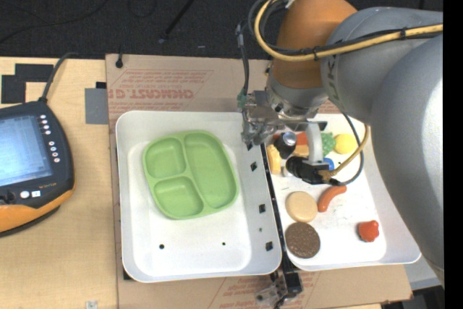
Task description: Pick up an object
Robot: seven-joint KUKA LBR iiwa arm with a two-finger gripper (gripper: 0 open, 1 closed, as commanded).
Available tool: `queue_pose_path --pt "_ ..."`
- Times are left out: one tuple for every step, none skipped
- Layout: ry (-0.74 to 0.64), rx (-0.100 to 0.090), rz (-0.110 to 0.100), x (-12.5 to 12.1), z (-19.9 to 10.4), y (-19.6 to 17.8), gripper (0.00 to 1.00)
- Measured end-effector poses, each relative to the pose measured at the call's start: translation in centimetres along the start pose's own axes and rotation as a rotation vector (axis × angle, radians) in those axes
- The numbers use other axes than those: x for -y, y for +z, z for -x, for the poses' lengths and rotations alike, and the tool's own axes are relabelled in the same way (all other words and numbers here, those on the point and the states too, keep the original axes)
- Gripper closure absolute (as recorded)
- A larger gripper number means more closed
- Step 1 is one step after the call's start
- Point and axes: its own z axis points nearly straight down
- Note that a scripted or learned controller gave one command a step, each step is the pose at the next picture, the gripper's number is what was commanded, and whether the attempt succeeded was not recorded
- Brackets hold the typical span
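My gripper (pixel 269 137) hangs low over the far left corner of the right bin (pixel 394 246), close to the wall between the two bins. Under and beside it lie small toy foods: a yellow piece (pixel 346 145), a green piece (pixel 329 142) and an orange piece (pixel 273 157), partly hidden by the wrist. Nearer the front sit a red sausage (pixel 332 197), a tan round bun (pixel 302 206), a dark brown patty (pixel 302 239) and a small red piece (pixel 368 230). I see nothing held.
The left bin (pixel 137 242) holds a green divided plate (pixel 190 174). A teach pendant (pixel 29 163) lies on the bench at the far left. The arm's grey body covers the right bin's far right side.
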Motion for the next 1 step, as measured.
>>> queue_pose_path --pt "0.002 0.001 -0.001 0.75 -2.2 -1.77 1.0"
